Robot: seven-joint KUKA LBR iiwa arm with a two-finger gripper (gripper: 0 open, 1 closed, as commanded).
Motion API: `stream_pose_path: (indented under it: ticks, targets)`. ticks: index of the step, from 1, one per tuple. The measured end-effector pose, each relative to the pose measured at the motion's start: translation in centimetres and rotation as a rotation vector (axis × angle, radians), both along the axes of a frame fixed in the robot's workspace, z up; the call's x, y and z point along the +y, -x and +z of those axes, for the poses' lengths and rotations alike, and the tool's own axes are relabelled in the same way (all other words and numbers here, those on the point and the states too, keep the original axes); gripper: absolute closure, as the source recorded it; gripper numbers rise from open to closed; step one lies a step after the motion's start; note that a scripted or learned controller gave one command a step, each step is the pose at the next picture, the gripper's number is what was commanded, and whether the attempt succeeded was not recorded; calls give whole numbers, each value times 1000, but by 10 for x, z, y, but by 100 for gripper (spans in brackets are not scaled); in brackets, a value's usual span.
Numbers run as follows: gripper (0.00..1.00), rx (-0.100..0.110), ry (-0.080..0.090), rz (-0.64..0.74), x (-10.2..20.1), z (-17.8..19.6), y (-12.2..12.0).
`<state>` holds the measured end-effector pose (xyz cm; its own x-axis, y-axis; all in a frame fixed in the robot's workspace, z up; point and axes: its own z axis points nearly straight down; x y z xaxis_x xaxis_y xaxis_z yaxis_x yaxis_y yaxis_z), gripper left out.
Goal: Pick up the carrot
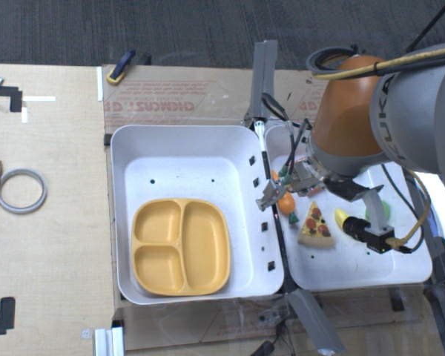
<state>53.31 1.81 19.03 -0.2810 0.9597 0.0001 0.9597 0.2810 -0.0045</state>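
The carrot point(286, 203) is a small orange piece with a green tip. It lies at the left edge of the right bin point(356, 273), close to the divider between the bins. My gripper point(276, 196) hangs right over it, at its upper left, and its metal parts cover part of the carrot. Whether the carrot is in the grip cannot be made out. The grey arm with its orange band point(348, 117) reaches in from the right and hides the back of the right bin.
A pizza slice toy point(316, 225) lies just right of the carrot, with a yellow and green toy point(344, 218) beyond it. A yellow divided plate point(182, 247) sits in the left bin point(178, 154). A tape roll point(18, 191) lies on the bench at left.
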Motion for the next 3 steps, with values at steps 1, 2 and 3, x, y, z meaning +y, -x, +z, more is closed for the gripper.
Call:
stream_pose_path:
  ticks: [1, 2, 3]
  targets:
    - [0, -3, 1, -47, -77, 0, -24]
    - [0, -2, -2, 429, 13, 1, 16]
    - [0, -5, -1, 739, 19, 73, 8]
